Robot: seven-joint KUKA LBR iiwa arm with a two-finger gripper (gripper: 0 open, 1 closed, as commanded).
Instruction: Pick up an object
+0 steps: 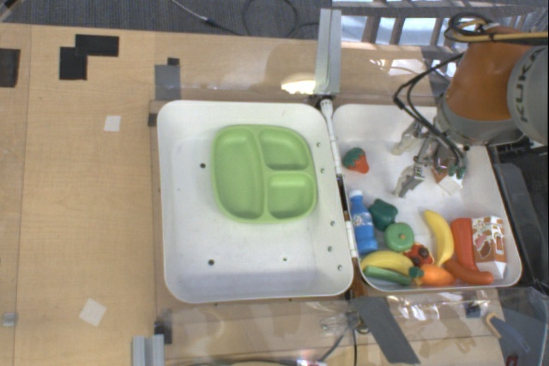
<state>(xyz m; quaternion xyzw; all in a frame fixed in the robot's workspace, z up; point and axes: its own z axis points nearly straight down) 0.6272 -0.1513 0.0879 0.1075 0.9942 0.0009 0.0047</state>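
The metal two-finger gripper (418, 160) hangs over the bare upper floor of the shallow white right-hand bin (508, 210), its fingers spread apart with nothing between them. A small orange and white scrap sits just beside the wrist, too small to identify.

Nearest candidate: the small red toy strawberry with a green cap (354, 159), lying alone to the gripper's left, near the divider between the bins. It looks like light hollow plastic, stiff and smooth, so it could squirt out of a pinch; closing across its widest middle seems the safest hold.

Down at the near end of the bin it's a crowd. The blue plastic bottle (362, 221) lies along the divider, with a dark green blocky piece (383, 211) and a round green toy (399, 237) touching or nearly touching it. Two yellow toy bananas (440, 236) curve among them, one of them low beside an orange toy carrot (436, 275), and a red and white printed carton (486, 241) rests by the right wall. All likely light and rigid, but packed tight, so fingers would struggle to slip in.

The pale green divided plastic plate (262, 172) sits alone in the left white bin (184, 210).
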